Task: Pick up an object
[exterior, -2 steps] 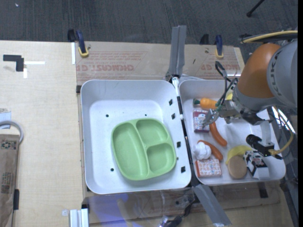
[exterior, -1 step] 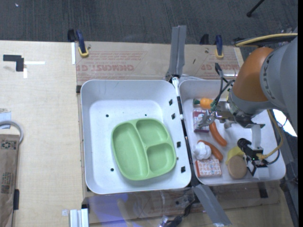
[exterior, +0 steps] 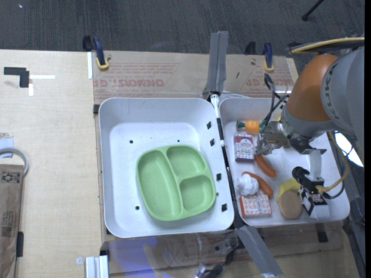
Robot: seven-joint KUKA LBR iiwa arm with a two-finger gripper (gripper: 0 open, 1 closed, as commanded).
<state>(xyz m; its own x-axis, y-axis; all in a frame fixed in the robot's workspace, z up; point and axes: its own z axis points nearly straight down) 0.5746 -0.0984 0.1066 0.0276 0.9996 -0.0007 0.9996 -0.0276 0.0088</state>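
Toy food fills the right bin under your arm, and any piece of it could be the object to pick. Your gripper hangs low over the upper middle of that bin, but its fingers are lost against the wrist and cabling, so you cannot tell whether they are apart or together, and nothing is visibly caught between them.

Taking the gripper as your landmark: just left of it lies a small red-and-white box, and above that a little orange ball. Directly below the gripper you have an orange carrot-like piece; a second orange stick lies below that, touching a white lumpy item. Lower still sits another printed red-and-white packet. Down and to the right you see a yellow piece against a round brown bun shape, with a black fitting and cable crowding in beside them.

Well left of the gripper, across the divider, the left bin holds a light green three-compartment plate, tilted askew.
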